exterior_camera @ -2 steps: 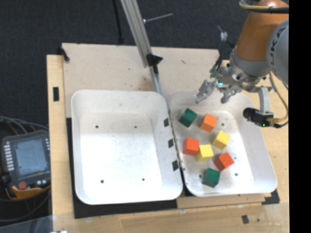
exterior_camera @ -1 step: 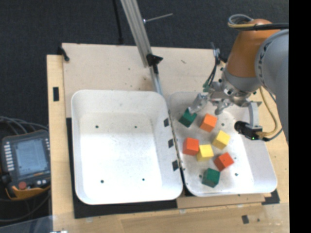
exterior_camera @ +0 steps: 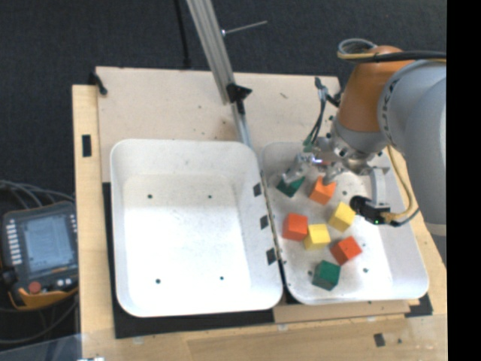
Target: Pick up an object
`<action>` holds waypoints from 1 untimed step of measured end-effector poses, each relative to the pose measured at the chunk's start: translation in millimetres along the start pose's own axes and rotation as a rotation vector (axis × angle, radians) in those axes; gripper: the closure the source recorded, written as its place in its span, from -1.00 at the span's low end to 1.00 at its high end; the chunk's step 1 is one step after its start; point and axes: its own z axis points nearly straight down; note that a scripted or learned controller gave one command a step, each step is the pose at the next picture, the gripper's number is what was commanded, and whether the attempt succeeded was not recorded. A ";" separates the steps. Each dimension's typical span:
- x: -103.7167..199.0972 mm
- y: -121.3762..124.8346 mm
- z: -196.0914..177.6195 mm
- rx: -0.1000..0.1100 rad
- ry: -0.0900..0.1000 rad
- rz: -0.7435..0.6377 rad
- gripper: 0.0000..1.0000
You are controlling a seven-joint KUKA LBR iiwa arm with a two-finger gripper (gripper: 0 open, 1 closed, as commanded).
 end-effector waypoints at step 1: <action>-0.6 5.9 4.3 -0.023 -0.002 0.000 -1.00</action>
